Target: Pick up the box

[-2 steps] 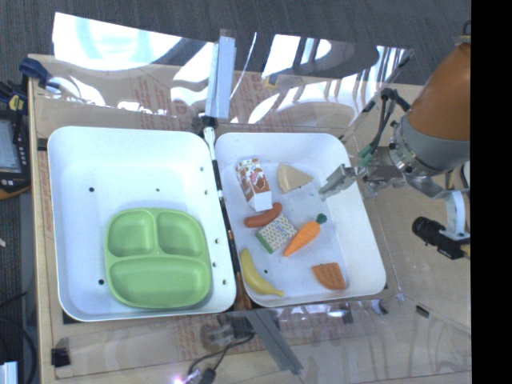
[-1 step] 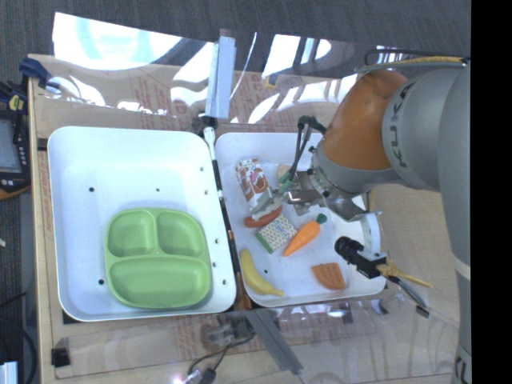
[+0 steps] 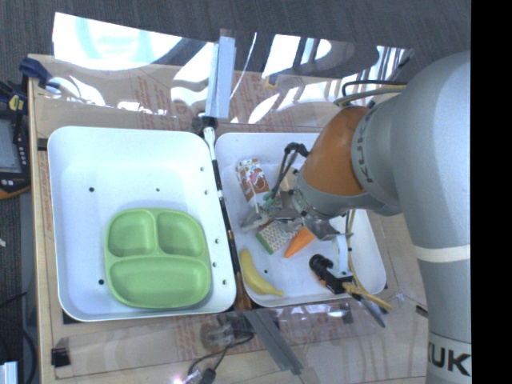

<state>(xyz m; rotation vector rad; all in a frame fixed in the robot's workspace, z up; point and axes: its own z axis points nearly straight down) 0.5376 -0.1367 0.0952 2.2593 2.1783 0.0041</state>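
Low in right-hand shallow white bin [image 3: 248, 146]: two-finger gripper [image 3: 270, 208], open or closed impossible to tell. Just below it, small green-patterned cardboard box [image 3: 274, 235], touching orange plastic carrot [image 3: 298, 242]. Best centred squarely over box, clear of carrot and red-and-white carton [image 3: 251, 179], before closing.

My grey arm comes in from the right, a thick rounded link filling that side, with a pale ring across its lower part. It bends toward the middle and narrows into my orange wrist band [image 3: 340, 162], which tilts down and to the left. Below the band sits my dark two-finger gripper [image 3: 272, 206], low and pointed left. Black cables loop off the wrist on its upper side. From this slant I cannot make out how my gripper's tips are set.
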